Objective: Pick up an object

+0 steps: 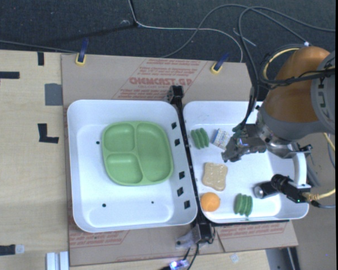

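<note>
Below my claw (234, 151), in the right shallow white bin (281, 210), a flat tan cracker-like slab (214, 175) lies with its long axis running up-down in view. Whether my claw's tips are spread, I cannot tell; my wrist hides them. Open floor lies between the slab and the bin's right wall.
</note>
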Controlling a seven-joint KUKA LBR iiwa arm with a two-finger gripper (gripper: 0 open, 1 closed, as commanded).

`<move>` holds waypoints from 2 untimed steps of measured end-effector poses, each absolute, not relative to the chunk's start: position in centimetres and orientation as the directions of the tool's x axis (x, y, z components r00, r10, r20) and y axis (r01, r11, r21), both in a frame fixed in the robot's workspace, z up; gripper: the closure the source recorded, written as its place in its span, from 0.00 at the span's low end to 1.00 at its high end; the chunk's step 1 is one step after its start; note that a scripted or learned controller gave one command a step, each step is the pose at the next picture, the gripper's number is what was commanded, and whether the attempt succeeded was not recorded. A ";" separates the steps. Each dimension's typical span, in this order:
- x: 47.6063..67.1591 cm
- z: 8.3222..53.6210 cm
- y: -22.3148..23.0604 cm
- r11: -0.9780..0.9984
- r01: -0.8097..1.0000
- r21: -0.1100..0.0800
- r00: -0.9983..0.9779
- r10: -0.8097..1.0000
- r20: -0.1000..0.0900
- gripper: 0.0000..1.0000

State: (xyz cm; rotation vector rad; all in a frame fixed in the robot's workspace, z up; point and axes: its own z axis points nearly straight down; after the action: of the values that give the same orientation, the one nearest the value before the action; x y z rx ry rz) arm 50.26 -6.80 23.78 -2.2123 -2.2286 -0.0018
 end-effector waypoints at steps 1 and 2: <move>49.5 23.4 -0.9 0.007 1.000 -0.002 -0.007 1.000 0.001 1.00; 49.6 23.8 4.1 0.007 1.000 -0.002 -0.007 1.000 0.001 1.00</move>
State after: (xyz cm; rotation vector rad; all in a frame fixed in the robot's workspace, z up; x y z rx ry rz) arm 49.62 4.13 23.84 -2.2120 -2.2276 0.0010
